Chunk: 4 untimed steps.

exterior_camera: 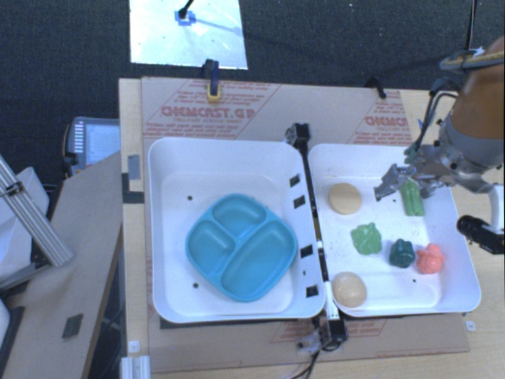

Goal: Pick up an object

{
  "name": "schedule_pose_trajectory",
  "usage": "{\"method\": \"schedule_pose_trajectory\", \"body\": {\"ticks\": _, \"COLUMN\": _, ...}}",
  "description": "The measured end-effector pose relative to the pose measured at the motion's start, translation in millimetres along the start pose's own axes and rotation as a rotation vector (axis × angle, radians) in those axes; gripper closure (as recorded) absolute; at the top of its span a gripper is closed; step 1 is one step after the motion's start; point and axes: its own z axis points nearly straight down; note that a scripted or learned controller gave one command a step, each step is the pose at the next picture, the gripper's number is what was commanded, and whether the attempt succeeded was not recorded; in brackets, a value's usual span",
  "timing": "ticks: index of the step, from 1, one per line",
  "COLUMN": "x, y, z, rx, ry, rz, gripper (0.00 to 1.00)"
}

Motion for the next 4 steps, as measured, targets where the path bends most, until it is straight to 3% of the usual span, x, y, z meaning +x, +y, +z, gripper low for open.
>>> {"method": "schedule_pose_trajectory", "body": {"ticks": 1, "x": 0.3, "y": 2.1, "z": -6.3, "rx": -0.012, "ry": -0.002, "rz": -0.002, "gripper": 0.0}}
{"method": "schedule_pose_trajectory", "body": {"ticks": 4, "x": -10.9, "y": 10.0, "z": 171.3, "rx": -0.007, "ry": 0.0, "rz": 0.0, "gripper": 0.0}}
